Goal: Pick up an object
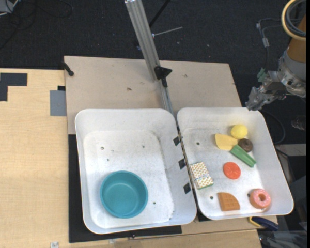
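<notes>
At right of frame, above the right bin (273, 133): my gripper (258, 98), finger state unreadable; best target the red disc (231, 170), lying apart from its neighbours.

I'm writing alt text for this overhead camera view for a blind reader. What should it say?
Two shallow white bins sit side by side: the left bin holds a teal bowl, the right bin small toy foods, including a pink donut and a yellow ball. The robot's gripper hangs above the right bin's far right corner.

Robotics lab: white bins (82, 133), aluminium strut (144, 35), cables (5, 4).
</notes>
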You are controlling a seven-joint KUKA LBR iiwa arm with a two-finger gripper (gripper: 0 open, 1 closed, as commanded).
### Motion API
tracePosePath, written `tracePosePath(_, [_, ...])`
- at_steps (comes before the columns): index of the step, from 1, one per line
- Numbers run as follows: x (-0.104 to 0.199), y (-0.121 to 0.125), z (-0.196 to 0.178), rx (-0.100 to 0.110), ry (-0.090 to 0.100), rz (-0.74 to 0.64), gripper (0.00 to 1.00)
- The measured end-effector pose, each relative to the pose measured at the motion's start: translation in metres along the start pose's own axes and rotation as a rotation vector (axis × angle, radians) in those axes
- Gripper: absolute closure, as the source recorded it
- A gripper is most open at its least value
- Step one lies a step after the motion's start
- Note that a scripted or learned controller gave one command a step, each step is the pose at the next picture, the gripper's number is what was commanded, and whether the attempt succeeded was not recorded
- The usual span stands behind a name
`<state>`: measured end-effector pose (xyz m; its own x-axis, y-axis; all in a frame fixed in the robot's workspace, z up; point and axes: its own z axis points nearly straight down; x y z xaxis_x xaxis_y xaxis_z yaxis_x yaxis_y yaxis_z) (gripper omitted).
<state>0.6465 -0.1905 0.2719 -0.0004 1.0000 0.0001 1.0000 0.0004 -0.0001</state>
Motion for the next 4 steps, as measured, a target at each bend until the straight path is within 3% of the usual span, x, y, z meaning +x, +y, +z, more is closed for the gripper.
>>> tracePosePath(1, [0.0,0.0,0.0,0.0,0.0,0.0,0.0])
tracePosePath(4, [0.01,-0.01,0.156,0.004,0.001,0.0,0.0])
